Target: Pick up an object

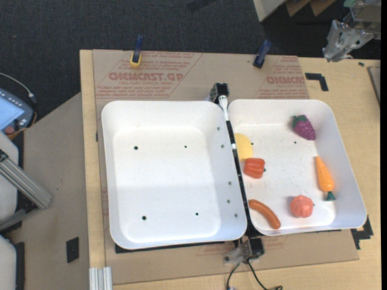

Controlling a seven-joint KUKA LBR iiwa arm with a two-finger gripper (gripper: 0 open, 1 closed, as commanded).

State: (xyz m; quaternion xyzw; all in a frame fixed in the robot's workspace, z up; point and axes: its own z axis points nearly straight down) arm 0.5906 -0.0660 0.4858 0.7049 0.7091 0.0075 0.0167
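My gripper [346, 41]: far right, off the bins, grip state unreadable | target: small orange plastic carrot [324, 174], right bin [275, 116] | light, stiff, slick; pinch mid-body

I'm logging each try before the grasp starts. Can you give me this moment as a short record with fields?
gripper: upper right, above the bench, outside both bins
right bin: holds all five toys
toys: purple grapes, carrot, pink round fruit, sausage, red pepper
yellow item: beside the pepper, at the divider
left bin: white
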